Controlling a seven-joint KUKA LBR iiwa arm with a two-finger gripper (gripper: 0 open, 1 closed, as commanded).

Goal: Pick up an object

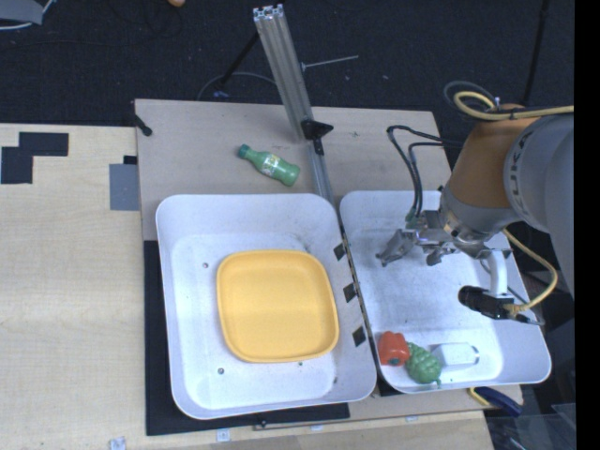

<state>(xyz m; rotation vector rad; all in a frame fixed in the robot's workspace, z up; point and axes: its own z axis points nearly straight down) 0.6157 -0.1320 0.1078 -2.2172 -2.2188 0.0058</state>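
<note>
Starting at the left bin (178, 251): a yellow plate (277, 305) lies flat in the middle of it, with bare white floor all around. Just beyond that bin's far rim, out on the surface (375, 143), a small green bottle (269, 165) lies on its side, outside both bins and well away from the arm.

Moving across the divider to the right bin (412, 289), the candidates for picking are bunched in its near corner: a red piece (393, 348) touching a green piece (423, 365), and a white object (457, 353) just beside the green one, on the side away from the plate. All three sit on the bin floor, untouched.

Now the arm (506, 172), coming in from the far side of the right bin. The hand (412, 247) hangs over the upper middle of that bin, on the far side of the red-and-green cluster, well apart from it, with bare bin floor beneath. Whether its fingers are spread or closed I cannot tell from this angle, and nothing is visibly caught in it.

So, on progress: nothing is lifted yet. By my reading the hand has yet to travel toward the near corner, descend over one of the pieces, close and raise it. The tight clustering there could make a clean grasp awkward.
</note>
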